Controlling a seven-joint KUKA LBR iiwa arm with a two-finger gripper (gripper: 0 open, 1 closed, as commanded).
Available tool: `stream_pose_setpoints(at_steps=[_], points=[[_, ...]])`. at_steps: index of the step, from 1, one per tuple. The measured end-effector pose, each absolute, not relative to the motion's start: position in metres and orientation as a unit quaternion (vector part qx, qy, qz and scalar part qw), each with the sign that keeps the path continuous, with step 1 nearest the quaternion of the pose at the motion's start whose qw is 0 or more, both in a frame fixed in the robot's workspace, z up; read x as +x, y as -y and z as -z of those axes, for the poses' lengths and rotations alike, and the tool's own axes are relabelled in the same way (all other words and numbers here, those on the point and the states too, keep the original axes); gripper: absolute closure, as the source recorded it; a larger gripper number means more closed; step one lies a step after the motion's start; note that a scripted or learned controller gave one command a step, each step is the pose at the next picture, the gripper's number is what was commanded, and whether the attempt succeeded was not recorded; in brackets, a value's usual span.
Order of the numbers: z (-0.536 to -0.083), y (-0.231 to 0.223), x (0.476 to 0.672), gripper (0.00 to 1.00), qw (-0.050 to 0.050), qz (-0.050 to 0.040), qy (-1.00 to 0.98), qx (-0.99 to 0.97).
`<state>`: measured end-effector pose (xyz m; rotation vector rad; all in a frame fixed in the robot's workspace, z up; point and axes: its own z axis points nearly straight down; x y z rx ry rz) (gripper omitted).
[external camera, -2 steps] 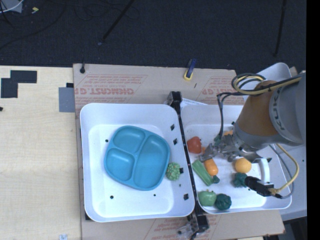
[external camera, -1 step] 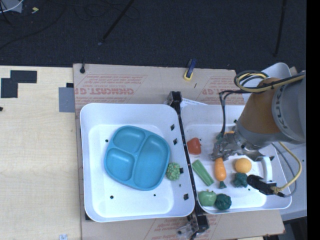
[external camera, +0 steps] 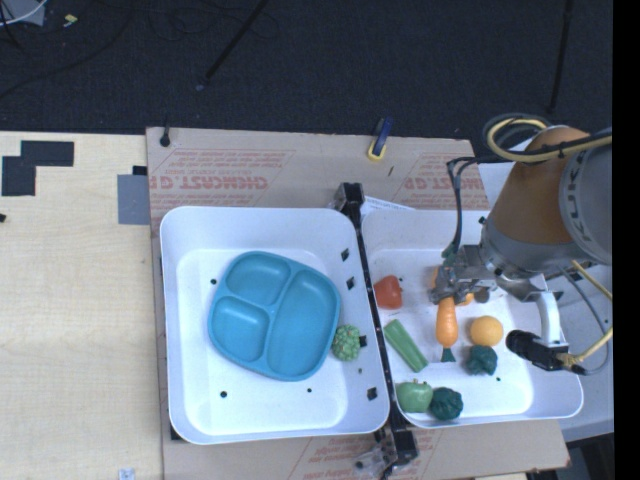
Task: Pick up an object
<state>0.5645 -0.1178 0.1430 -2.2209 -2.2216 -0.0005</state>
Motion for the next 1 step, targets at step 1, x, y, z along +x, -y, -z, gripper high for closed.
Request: stream_pose_setpoints(at_steps=[1], points=[[-0.1849,0.1194,0.5657,1.00,0.000,0.0002,0.707,-0.707]])
